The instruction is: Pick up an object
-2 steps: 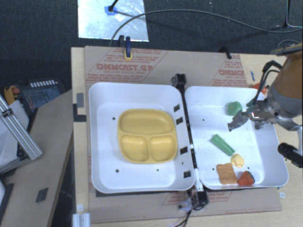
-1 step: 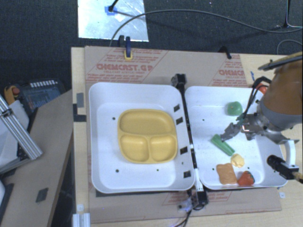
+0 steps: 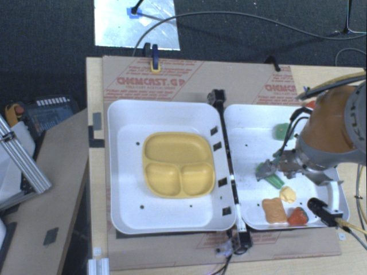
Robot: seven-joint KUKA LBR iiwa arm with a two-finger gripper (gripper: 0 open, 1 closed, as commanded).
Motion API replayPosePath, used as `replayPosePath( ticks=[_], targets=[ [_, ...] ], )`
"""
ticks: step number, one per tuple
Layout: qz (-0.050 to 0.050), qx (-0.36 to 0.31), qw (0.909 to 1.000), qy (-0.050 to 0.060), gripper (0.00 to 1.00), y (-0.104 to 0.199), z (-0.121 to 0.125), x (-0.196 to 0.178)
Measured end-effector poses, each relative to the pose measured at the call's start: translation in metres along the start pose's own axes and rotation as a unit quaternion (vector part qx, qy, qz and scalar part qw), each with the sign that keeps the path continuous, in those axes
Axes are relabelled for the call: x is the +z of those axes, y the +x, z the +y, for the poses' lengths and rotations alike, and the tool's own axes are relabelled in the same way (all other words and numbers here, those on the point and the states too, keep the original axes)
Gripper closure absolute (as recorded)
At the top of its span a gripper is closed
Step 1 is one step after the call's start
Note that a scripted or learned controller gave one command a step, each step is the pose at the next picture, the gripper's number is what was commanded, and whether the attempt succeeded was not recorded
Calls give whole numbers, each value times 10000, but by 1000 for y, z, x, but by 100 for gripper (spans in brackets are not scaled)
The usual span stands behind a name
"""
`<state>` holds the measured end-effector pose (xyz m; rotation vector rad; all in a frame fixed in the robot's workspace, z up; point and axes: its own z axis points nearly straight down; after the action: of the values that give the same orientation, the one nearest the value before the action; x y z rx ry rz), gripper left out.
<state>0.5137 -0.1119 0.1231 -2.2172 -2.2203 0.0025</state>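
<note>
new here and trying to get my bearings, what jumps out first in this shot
The yellow divided tray sitting in the middle of the left bin draws the eye first. Next is the grey arm with its orange band reaching into the right bin, its gripper low beside a green piece. Small toy foods cluster at that bin's near edge: an orange one, a red one and a pale yellow one.

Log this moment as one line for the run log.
arm: over right white bin | gripper: low, at long green object | grasp: unconfirmed | yellow three-compartment tray: left bin
</note>
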Motion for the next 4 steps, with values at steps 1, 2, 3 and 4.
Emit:
replayPosePath(
  ticks=[1,2,3,4],
  targets=[
    [-11,0,10000,-34,0,0,1,39],
    [-28,6,10000,-63,100,-1,3,26],
    [-13,11,10000,-38,100,-12,2,-28],
    [-12,-14,10000,-40,100,-5,0,-74]
  ],
)
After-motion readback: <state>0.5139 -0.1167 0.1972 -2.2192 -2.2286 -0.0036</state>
